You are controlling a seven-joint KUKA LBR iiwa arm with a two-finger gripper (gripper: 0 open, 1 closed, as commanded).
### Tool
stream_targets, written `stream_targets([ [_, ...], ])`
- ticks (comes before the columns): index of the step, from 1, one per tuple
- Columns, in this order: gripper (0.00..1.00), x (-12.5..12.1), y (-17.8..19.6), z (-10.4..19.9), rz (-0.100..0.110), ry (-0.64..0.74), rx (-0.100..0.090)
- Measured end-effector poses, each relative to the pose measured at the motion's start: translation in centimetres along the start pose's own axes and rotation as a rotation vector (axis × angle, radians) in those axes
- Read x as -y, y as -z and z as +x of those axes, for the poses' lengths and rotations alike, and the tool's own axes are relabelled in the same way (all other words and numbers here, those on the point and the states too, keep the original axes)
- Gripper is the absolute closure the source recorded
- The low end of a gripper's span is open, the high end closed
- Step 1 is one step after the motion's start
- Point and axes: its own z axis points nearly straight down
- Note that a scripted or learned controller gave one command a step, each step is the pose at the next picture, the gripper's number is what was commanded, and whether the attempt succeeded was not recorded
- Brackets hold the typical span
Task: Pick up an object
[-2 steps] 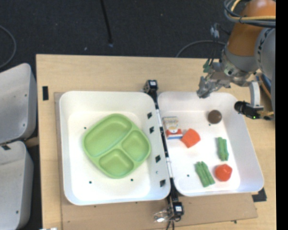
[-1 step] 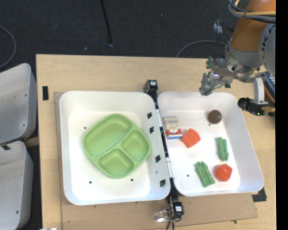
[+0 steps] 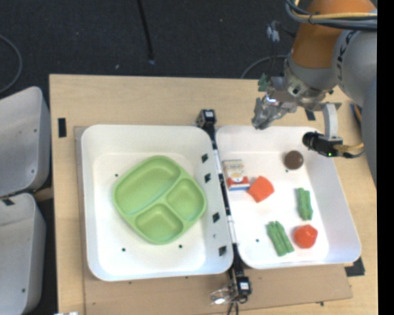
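The counter (image 3: 131,97) is a flat sheet of pale wood carrying two shallow white bins side by side, both smooth and glossy with rounded corners. The left bin (image 3: 98,254) holds a light green divided plate (image 3: 159,199) of matte plastic with three recessed compartments. The arm (image 3: 328,28), grey with a domed orange band, enters at upper right and ends in the claw (image 3: 268,113), which hangs above the back left rim of the right bin (image 3: 335,241); whether it is wide or narrow cannot be told, and nothing is seen in its grip. All loose objects lie in the right bin, forward of the claw and apart from it. Nearest to it are a small flat card (image 3: 234,173) printed in white, red and blue, by the left wall, and a round dark brown piece (image 3: 293,159) toward the back right. An orange block (image 3: 261,188) with blunt corners sits just beside the card. Further forward lie two ridged green sticks, one (image 3: 304,203) at right and one (image 3: 280,237) near the front, with a red rounded lump (image 3: 305,235) just beside the latter.
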Motion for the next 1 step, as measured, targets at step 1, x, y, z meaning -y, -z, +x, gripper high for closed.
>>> stream_targets([
  [1,1.0,0.45,0.85,4.81,0.003,-0.001,0.001],
])
